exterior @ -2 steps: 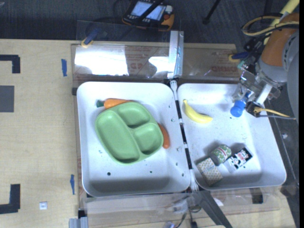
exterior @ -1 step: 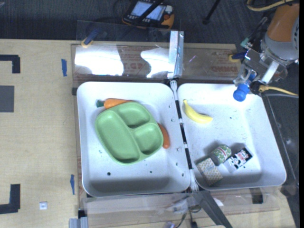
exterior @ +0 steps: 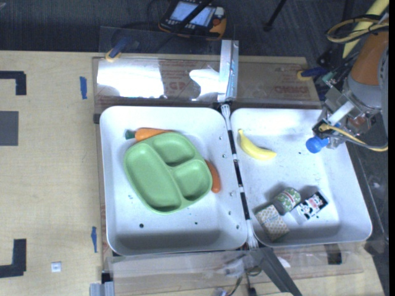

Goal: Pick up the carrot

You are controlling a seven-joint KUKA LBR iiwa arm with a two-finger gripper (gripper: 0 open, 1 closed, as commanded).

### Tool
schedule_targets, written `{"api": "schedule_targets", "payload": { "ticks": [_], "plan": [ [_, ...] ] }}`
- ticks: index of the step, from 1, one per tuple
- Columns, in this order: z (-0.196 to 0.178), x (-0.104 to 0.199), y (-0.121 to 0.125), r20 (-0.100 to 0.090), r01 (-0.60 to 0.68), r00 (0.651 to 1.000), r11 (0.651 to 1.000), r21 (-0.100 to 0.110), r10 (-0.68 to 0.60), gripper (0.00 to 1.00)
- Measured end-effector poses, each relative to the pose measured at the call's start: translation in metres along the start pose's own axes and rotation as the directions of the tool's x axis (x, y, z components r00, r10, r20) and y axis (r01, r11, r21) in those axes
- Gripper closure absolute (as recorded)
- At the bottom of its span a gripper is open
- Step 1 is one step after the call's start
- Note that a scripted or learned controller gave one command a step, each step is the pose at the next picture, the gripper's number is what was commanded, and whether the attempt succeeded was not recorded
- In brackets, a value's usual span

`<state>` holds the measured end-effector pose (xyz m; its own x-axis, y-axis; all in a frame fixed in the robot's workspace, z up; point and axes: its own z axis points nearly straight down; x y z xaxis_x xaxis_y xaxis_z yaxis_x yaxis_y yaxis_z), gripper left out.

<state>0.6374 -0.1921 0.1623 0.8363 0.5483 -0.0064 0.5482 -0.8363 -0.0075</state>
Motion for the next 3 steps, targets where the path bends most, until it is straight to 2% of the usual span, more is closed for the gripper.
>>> {"api": "schedule_targets", "payload": {
  "ticks": [1, 2, 3],
  "plan": [
    [-0.006, 0.014, -0.004, -0.003, -0.368, 0.930, 0.930, -0.002, 0.368, 1.00],
    [-0.013, 0.015, -0.006, 0.003, -0.364, 0.932, 0.932, 0.000, 0.364, 1.00],
    [-0.090, -0.031, 0.017, -0.003, -0.217, 0.976, 0.976, -0.003, 0.217, 1.00]
  ]
}}
